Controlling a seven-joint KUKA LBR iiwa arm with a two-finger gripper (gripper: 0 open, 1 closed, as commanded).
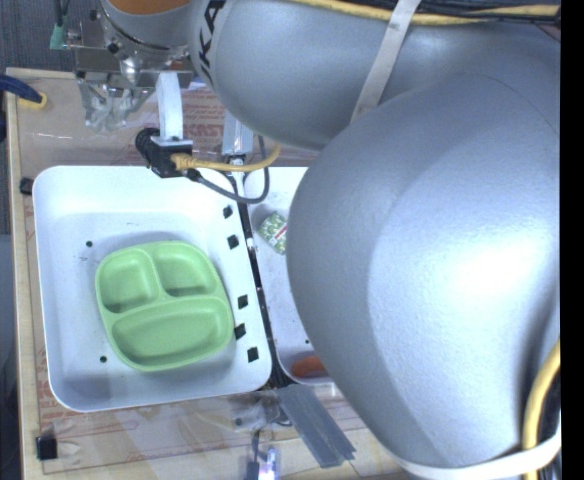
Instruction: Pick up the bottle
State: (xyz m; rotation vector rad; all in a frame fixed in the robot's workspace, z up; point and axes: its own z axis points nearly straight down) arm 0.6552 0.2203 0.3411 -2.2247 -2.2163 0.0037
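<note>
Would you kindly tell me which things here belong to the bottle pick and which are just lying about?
For the job: gripper; green-and-white item, possibly the bottle, partly hidden.
Lying about: green plate; orange item; blue clamp.

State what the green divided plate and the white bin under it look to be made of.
Green plate: likely moulded plastic, matte, with uniform colour and soft rounded compartment ridges. White bin: probably plastic too, smooth and slightly glossy, with rounded corners and faint sheen along its walls.
</note>
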